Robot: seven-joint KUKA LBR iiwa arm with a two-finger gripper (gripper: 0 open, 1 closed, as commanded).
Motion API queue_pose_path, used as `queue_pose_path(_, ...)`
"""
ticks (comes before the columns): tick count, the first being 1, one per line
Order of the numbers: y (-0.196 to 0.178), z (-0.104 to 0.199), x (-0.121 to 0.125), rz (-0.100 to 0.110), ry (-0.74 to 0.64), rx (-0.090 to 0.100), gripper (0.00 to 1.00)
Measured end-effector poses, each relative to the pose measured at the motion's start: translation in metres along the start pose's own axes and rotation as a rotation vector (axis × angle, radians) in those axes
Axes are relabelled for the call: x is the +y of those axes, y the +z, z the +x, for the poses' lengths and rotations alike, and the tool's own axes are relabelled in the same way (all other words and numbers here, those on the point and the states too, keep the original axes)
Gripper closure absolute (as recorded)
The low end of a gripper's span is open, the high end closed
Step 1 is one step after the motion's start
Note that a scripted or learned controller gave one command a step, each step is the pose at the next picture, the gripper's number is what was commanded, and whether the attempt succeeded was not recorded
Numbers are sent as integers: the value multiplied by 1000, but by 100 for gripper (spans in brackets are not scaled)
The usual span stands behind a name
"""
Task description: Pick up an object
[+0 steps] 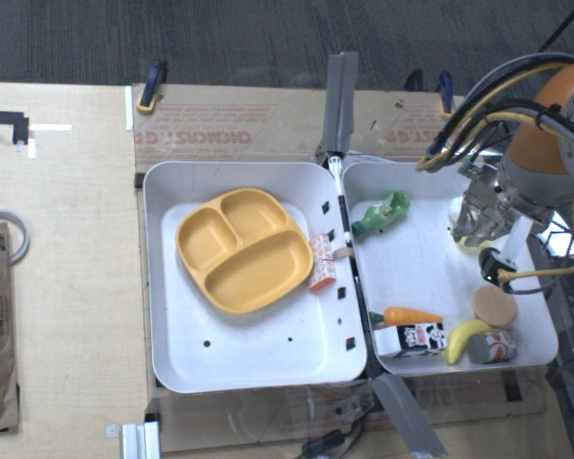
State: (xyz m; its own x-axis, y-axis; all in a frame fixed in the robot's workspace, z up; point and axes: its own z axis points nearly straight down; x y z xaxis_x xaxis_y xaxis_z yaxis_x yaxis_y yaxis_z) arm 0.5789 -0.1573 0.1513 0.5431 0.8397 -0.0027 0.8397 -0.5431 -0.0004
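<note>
A pale wooden bench (67, 285) occupies the left and centre. Dark grey carpet (220, 17) covers the floor beyond its far edge. A sheet of brown cardboard (239, 127) lies flat on the bench, held by blue clamps (153, 84).

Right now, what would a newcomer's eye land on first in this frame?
The yellow divided plate in the left bin stands out most. Next comes the arm's gripper, low over the right bin's far right side, with a carrot, banana and green toy scattered there.
</note>
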Motion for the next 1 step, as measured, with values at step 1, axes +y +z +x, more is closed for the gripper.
queue_pose_path(1,31,-14,16,2,-26,-1,100)
